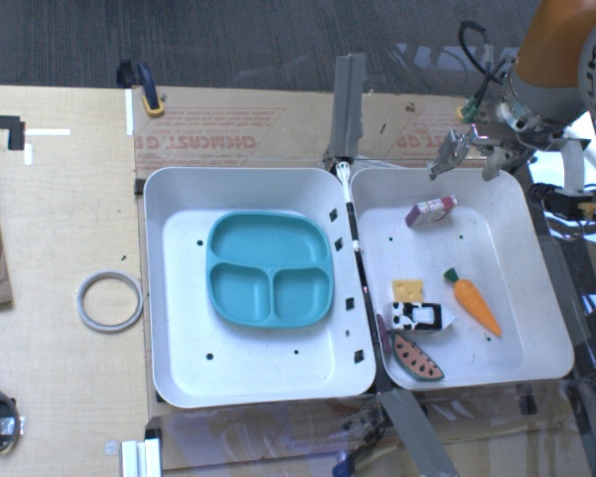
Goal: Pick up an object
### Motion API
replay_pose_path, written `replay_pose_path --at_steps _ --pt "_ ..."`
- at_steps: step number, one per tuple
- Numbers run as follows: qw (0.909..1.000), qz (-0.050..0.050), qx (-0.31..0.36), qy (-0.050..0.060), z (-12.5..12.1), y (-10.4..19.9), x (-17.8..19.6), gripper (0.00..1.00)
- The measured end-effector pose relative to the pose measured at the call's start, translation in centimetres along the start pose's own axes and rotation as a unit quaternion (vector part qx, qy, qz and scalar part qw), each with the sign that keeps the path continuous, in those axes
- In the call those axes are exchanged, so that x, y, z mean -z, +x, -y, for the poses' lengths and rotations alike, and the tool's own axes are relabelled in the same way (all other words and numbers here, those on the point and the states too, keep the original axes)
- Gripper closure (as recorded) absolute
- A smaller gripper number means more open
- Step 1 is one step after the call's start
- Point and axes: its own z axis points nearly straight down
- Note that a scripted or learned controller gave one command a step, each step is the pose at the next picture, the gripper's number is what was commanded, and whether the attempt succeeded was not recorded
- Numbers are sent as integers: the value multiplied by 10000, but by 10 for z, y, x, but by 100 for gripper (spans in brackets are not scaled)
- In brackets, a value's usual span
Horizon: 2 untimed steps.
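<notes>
In the right bin [507, 227] lie a pink and white carton [430, 210], a yellow cheese square [408, 290], a black and white cow-patterned piece [418, 317], a carrot [473, 304] and a watermelon slice [415, 357]. My gripper [469, 158] hangs open above the bin's back edge, up and to the right of the carton, with nothing between its fingers. The orange band of the arm [566, 28] rises behind it at the top right.
The left bin [169, 296] holds a teal divided plate [271, 269]. A grey ring [110, 300] lies on the wooden bench to the left. A grey post [349, 107] stands behind the seam between the bins. Cables hang by the arm.
</notes>
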Motion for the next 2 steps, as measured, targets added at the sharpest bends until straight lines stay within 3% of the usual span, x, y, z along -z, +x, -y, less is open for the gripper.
replay_pose_path --at_steps 1,2 --pt "9988 -3 -482 8 56 -20 -106 0" --pt "9994 -4 -350 6 98 -64 -144 0"
